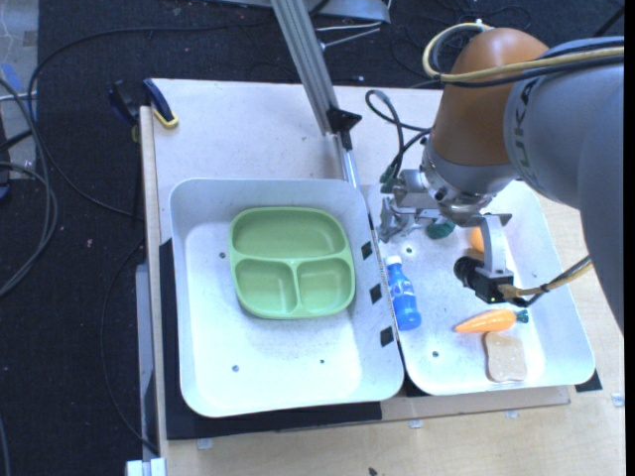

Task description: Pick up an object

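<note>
Gripper (412,216): upper edge of right bin (556,365); grip hidden, cannot tell.
Bottle (402,294): along bin's left edge.
Carrot (484,321): lower right.

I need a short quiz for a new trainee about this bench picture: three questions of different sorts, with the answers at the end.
1. True or false: the green divided plate lies in the left bin.
2. Multiple choice: the blue bottle in the right bin lies
A. against the bin's left wall
B. on top of the plate
C. outside both bins
3. Fill in: just below the toy carrot lies a tan, ______-shaped item.

Key
1. True.
2. A.
3. Bread slice. The gripper hangs over the upper part of the right bin, above the bottle.
</note>
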Tool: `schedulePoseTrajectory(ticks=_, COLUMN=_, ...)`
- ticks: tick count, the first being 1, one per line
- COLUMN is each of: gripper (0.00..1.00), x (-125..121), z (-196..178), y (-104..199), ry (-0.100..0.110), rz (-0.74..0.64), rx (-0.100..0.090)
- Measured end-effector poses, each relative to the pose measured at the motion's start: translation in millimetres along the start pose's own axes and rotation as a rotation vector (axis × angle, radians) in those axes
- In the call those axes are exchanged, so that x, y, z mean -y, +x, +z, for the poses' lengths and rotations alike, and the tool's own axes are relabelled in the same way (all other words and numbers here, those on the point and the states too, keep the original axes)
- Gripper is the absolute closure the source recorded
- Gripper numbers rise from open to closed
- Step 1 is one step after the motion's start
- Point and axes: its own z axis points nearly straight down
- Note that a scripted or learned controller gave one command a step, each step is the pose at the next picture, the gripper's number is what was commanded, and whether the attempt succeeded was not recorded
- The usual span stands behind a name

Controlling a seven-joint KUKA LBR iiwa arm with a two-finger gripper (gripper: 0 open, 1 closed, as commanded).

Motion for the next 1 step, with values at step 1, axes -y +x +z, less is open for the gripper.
schedulePoseTrajectory(ticks=1, gripper=1.0, x=-24.9, z=7.9, y=47.6, ry=0.0, rz=0.001, rx=0.001)
